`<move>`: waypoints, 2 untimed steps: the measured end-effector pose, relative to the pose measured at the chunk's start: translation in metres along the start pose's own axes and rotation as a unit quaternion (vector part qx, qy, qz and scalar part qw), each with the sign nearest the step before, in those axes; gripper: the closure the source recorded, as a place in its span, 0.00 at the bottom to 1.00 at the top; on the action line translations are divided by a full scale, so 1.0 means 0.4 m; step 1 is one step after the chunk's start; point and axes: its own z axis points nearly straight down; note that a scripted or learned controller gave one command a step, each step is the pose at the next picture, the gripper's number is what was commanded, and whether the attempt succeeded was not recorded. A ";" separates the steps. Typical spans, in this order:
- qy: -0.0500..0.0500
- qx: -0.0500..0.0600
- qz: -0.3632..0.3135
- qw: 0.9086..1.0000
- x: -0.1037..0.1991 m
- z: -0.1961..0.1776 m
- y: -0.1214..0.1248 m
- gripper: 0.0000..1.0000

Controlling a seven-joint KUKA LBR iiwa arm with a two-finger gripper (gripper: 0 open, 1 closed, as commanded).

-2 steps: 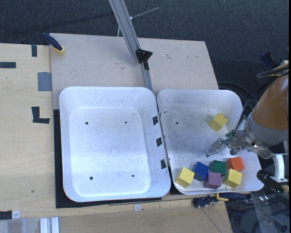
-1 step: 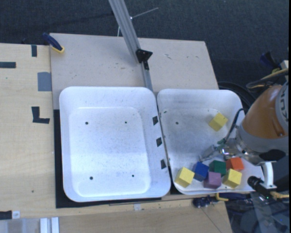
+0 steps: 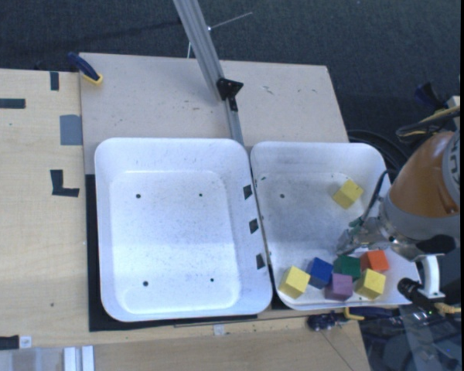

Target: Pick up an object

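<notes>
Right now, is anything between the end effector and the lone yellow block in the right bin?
Nothing visible. The end effector sits over the right bin, and the lone yellow block lies apart above it in view, with bare floor between. The other blocks cluster below, near the green block.

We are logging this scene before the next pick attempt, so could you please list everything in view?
yellow blocks: three, yellow, right bin; one apart near the far side, two in the near cluster
blue block: one, blue, near cluster
green block: one, green, near cluster
purple block: one, purple, near cluster
orange block: one, orange, near cluster
bins: two, white, side by side on the bench
arm: one, grey with orange band, over the right bin
gripper: one, dark, just above the cluster
</notes>
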 end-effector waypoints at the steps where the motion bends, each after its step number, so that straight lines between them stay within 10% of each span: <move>1: -0.002 -0.004 0.000 1.000 0.008 -0.155 0.011 1.00; 2: -0.002 -0.004 0.000 1.000 0.018 -0.307 0.000 1.00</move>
